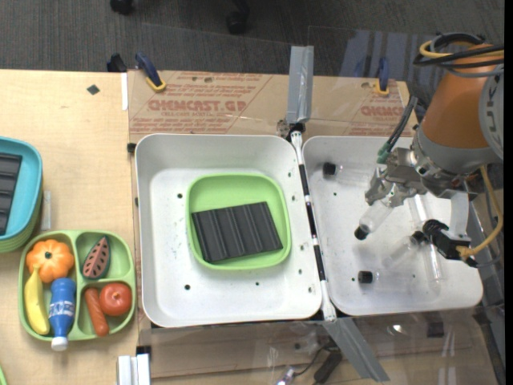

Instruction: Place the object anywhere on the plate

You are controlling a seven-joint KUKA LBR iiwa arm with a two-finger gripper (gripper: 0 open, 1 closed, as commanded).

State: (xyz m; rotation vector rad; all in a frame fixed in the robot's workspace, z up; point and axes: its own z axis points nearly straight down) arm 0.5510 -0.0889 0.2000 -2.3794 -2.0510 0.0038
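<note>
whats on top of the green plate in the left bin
A dark grey ribbed slab lies flat on the green plate, covering most of its middle. The plate surface beneath the slab is hidden.

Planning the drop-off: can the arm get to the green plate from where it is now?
Probably yes. The gripper hangs over the right bin, and the green plate lies open in the left bin beside it. Only the low rims where the bins meet lie between.

Square green plastic plate [276,195] seated in left white bin [156,239], dark ribbed rectangular slab [237,231] laid on it; gripper [390,229] poised over right white bin [393,295].
</note>
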